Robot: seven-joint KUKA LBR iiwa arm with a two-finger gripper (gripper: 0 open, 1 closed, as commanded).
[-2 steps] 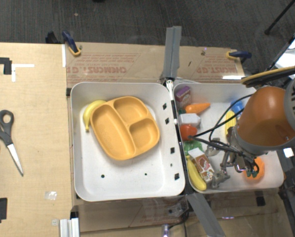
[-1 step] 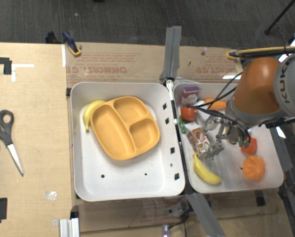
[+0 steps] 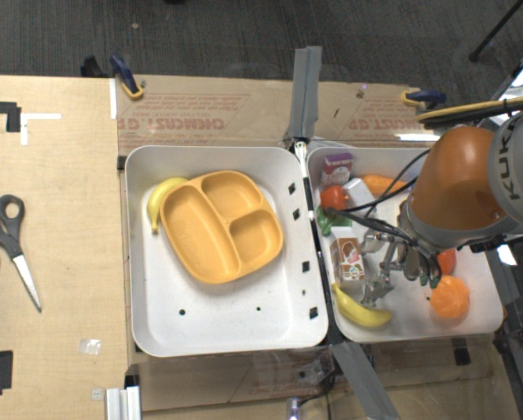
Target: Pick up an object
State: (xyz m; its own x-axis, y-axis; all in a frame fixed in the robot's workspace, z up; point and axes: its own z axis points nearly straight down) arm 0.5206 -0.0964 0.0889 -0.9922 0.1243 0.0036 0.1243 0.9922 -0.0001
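Scissors (image 3: 15, 243) on wooden bench (image 3: 52, 322), blue clamp (image 3: 126, 77) near cardboard (image 3: 200, 112)

A single fixed camera looks down from above the counter (image 3: 52, 261) at a slant; dark carpet (image 3: 244, 16) fills the top of the frame, so the far side lies upward; it stands far enough back to take in the left bin (image 3: 156, 322) and right bin (image 3: 484, 322) together, with scissors (image 3: 15, 243) at the left margin; the arm (image 3: 458, 182) enters from the right.
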